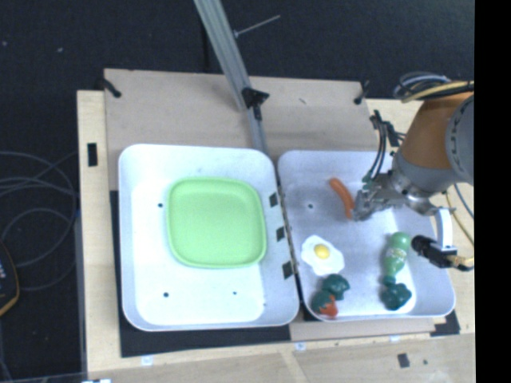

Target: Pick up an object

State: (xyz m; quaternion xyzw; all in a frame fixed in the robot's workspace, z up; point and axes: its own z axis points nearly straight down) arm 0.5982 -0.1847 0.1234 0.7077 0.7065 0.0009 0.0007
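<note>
Two shallow white bins are set side by side on the worktop. The left bin holds a light green square plate near its middle. In the right bin, the arm is seen reaching in from three o'clock, with the pincer lowered at about twelve o'clock of the bin's floor. Whether the pincer is wide or narrow cannot be told. An orange sausage-shaped toy lies just beside the pincer, at its nine o'clock; contact cannot be judged. A toy fried egg lies toward eight o'clock of the bin. A green and red toy is found at seven o'clock, and a pale green and dark green toy at five o'clock.
</note>
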